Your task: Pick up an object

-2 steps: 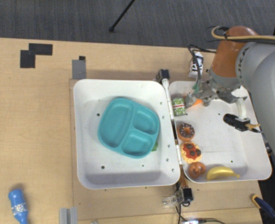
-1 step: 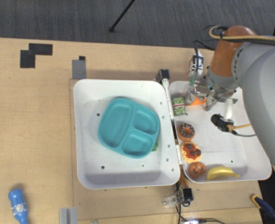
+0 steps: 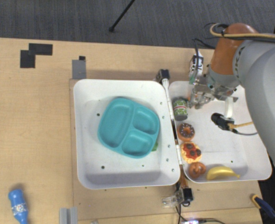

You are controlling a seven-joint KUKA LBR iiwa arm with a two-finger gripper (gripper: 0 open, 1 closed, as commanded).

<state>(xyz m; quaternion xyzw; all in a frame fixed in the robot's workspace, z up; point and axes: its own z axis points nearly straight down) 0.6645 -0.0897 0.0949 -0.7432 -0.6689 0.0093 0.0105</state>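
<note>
My gripper (image 3: 199, 98), finger state indiscernible from above, hangs beside what looks like a green can (image 3: 179, 107) against the right bin's wall (image 3: 172, 101); descending, it may strike that wall or topple the can.

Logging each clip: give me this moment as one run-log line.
end effector: over right bin, beside green can | banana: untouched | left bin: teal divided plate
</note>
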